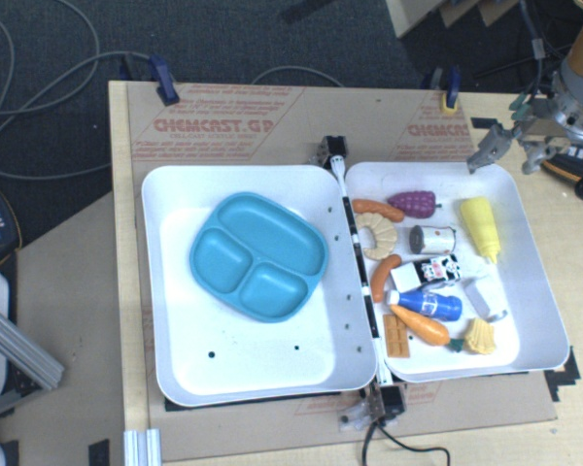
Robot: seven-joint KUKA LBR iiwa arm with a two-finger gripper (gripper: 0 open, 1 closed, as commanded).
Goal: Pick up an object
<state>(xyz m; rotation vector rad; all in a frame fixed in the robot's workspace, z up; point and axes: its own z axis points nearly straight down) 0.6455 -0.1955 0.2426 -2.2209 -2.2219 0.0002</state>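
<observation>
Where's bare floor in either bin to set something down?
Left bin: open floor in front of the blue tray, toward the near rim, plus a strip along its far wall. Right bin: crowded; only a patch near its right wall, beside the yellow bottle.

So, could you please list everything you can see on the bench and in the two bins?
Divided tray: 1, blue, left bin.
Bins: 2, white, side by side.
Grapes: 1 bunch, purple, right bin, top.
Hot dogs: 2, orange-brown, right bin, left part.
Mustard bottle: 1, yellow, right bin, upper right.
Can: 1, grey, right bin, centre.
Blue bottle: 1, blue and white, right bin, lower centre.
Carrot: 1, orange, right bin, bottom.
Clamps: 2, blue, bench's far edge.
Gripper: 1, grey, above the right bin's far right corner, holding nothing that I can see.
</observation>
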